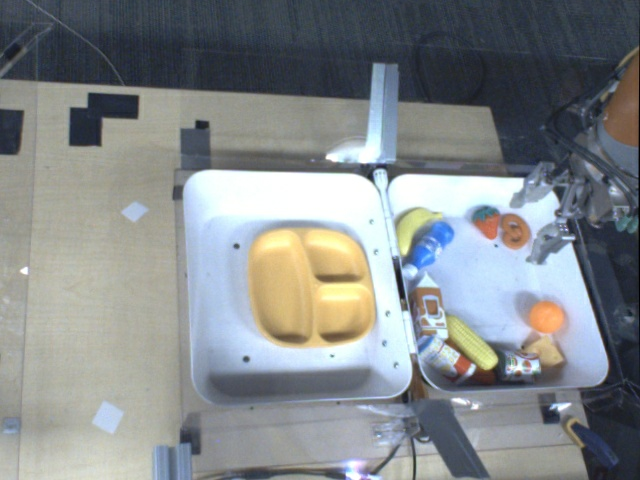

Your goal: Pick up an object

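My gripper hangs over the far right corner of the right bin. Its two fingers are spread open and nothing sits between them. Just to its left lie a small orange round toy and a red strawberry. An orange ball rests nearer the front, below the gripper. Along the bin's left side are a yellow banana, a blue bottle, a small carton, a corn cob and two cans.
The left bin holds a yellow divided tray. A metal post stands behind the wall between the bins. The arm's wrist with its orange band enters at the right edge.
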Available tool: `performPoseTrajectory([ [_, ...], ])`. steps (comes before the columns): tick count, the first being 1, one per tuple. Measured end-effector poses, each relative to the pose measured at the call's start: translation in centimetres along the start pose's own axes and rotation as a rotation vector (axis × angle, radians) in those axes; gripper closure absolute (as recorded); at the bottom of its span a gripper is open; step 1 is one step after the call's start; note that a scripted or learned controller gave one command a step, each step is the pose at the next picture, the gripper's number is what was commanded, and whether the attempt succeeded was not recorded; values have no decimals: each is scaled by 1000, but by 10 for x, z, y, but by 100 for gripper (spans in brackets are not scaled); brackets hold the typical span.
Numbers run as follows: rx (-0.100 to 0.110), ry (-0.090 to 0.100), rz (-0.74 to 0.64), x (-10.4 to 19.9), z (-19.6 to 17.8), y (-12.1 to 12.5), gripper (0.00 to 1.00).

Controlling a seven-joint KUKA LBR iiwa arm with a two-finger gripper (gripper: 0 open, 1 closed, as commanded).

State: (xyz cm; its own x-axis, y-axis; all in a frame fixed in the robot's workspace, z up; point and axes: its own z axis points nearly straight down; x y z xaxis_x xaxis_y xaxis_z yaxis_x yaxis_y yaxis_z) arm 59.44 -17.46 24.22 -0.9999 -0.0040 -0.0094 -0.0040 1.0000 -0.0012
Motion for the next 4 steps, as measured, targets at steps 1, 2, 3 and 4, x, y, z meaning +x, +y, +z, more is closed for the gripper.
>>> performPoseTrajectory([
  [1,0,0,0,0,0,0,0],
  [2,-1,5,225,24,93,25,0],
  [3,-3,3,226,12,126,65,0],
  [4,-1,1,164,22,102,94,0],
])
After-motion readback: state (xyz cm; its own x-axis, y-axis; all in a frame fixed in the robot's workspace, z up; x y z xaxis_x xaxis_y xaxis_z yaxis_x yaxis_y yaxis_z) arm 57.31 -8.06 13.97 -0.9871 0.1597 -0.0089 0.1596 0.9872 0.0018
